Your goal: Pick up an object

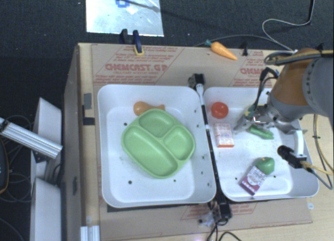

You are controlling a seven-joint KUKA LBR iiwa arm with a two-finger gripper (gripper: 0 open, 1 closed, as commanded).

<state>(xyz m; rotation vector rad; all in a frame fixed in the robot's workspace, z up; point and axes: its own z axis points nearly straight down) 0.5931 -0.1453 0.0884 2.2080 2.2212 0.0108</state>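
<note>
The gripper (245, 122) is hovering low in the right bin (300, 185), just right of the red ball (219, 110); nothing is lifted yet, and I cannot tell how its jaws are standing.

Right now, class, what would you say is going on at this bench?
A grey robot arm reaches in from the right over the right bin, its claw low near a green object by the back of that bin. A red ball, a small pink-and-white box, a purple packet and a green fruit also lie there. The left bin holds a green divided plate and an orange object. Nothing looks lifted yet.
</note>
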